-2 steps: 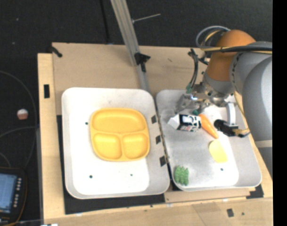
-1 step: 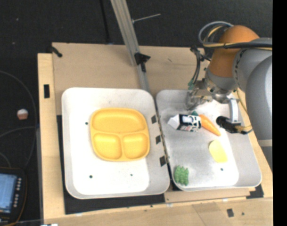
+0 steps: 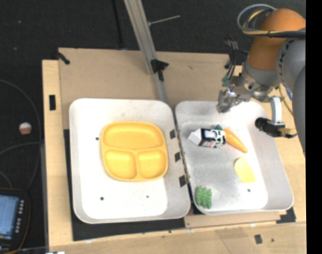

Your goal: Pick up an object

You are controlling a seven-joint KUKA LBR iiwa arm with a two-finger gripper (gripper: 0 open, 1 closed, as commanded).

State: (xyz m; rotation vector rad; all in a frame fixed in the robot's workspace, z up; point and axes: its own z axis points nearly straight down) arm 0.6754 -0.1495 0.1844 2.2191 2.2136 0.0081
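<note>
Candidates for pick-up all lie in the right bin [image 3: 272, 192]. Nearest the gripper: a small milk carton [image 3: 209, 137] on its side, toward the bin's far edge, with a toy carrot [image 3: 236, 140] touching or just beside its right end. A yellow lemon-like piece [image 3: 245, 170] sits alone near the bin's middle right; a green broccoli-like piece [image 3: 203, 196] sits by the near left corner.

Our gripper [image 3: 224, 103] hangs above the bin's far edge, just beyond the carton, apart from every object. It holds nothing; whether it is spread or closed we cannot tell at this slant.

Judgement: step in hand is approach, with no descent begun. For a clean try we would favour the lone yellow piece, or else centre over the carton's short width, away from the carrot, so both do not get caught together.

The left bin [image 3: 81, 157] carries a yellow divided plate [image 3: 133, 150]. Both bins sit on the counter [image 3: 108, 73].
</note>
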